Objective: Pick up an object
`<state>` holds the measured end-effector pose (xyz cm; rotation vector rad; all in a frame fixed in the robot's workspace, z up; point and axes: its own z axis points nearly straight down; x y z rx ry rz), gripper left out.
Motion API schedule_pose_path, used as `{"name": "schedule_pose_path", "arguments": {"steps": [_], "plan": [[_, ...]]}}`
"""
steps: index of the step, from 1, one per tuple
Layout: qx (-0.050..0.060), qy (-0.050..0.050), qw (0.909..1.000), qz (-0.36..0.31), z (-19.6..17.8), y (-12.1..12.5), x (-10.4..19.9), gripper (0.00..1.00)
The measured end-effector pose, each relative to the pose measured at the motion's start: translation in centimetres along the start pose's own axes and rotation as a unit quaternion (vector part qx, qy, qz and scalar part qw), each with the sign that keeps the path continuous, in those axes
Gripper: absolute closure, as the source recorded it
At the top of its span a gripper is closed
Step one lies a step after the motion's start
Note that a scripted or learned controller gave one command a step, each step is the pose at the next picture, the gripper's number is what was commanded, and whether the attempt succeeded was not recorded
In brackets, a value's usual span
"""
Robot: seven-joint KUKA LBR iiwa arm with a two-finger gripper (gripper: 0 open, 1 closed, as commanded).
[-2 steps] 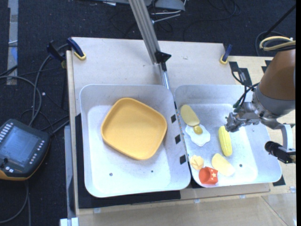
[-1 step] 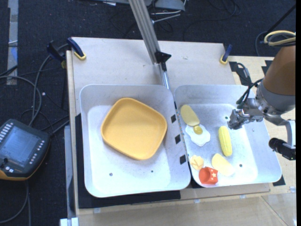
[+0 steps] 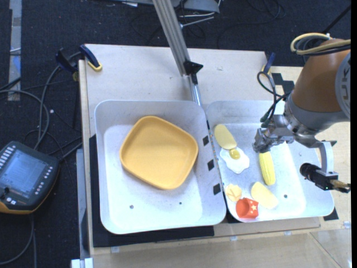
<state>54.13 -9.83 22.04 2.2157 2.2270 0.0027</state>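
The right bin [image 3: 295, 205] holds several toy foods: a pale yellow oblong piece [image 3: 225, 135], a fried egg [image 3: 235, 159], a corn cob [image 3: 267, 168], a pale yellow wedge [image 3: 264, 195], a small yellow piece [image 3: 233, 192] and a red piece [image 3: 246, 207]. My gripper [image 3: 264, 140] hangs over the right bin, just above and slightly left of the corn cob's upper end. Nothing shows between its fingers.
A large yellow square plate [image 3: 159, 151] lies in the left bin [image 3: 109, 205]. A slanted metal bar [image 3: 175, 32] crosses above the bench at the back. A black cylinder [image 3: 313, 175] on a bracket sticks out by the right bin's right edge.
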Motion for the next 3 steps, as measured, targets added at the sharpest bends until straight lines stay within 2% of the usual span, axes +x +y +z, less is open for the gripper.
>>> {"name": "schedule_pose_path", "arguments": {"steps": [1, 2, 3], "plan": [[0.000, 0.000, 1.0000, 0.000, -1.0, -0.1, 5.4, 1.00], [0.001, 0.000, 1.0000, 0.000, -1.6, -1.8, 11.0, 1.00], [0.001, 0.000, 1.0000, 0.001, -0.6, -2.7, 16.5, 1.00]]}}
